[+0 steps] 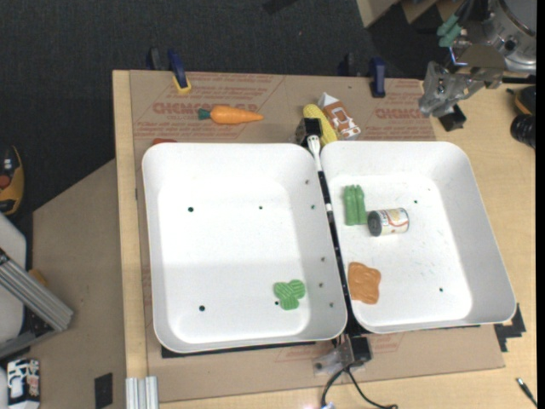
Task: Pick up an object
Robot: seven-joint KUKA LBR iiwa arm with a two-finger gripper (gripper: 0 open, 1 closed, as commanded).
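While my gripper (pixel 438 100) hangs beyond the right bin (pixel 477 228), finger state unreadable, I aim for the small can (pixel 389 221) lying mid-bin, descending squarely across its round sides.

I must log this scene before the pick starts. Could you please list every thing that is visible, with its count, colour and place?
bins: 2, white, side by side on the board
broccoli toy: 1, green, left bin, near its front right corner
green block: 1, green, right bin, near its left wall
small can: 1, white and red with dark end, lying on its side in the right bin, right of the green block
orange piece: 1, orange, right bin, front left
carrot toy: 1, orange with green top, on the board behind the left bin
clamps: 2, blue, at the board's back edge
claw: 1, grey, above the bench beyond the right bin's back right corner
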